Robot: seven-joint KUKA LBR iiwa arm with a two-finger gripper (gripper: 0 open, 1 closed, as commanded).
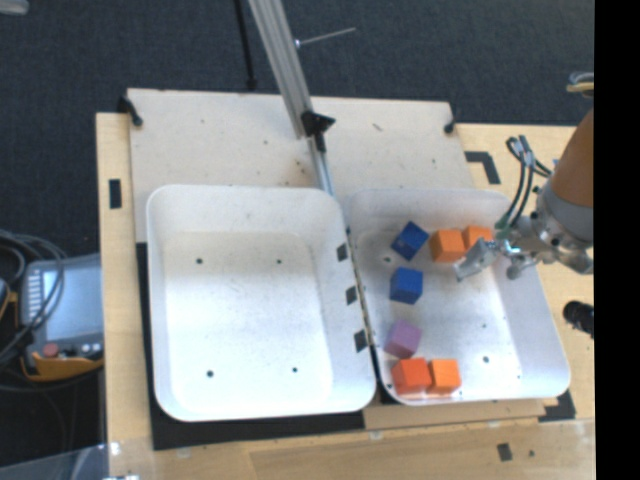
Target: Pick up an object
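Observation:
The right bin (530, 353) holds several small blocks. Two orange blocks (448, 244) (478, 235) lie side by side near its back, with a blue block (410, 239) to their left. A second blue block (405, 285) sits mid-bin and a purple block (403, 338) lies below it. Two more orange blocks (411, 374) (444, 374) rest against the front wall. My gripper (493, 263) hovers at the bin's right side, just in front of the rightmost back orange block. Its fingers are spread apart and nothing is between them.
The left bin (250, 298) stands beside the right one, separated by a raised rim. A slanted aluminium post (290, 68) rises from behind the bins. The arm's wrist and cables (550, 208) overhang the right bin's right wall.

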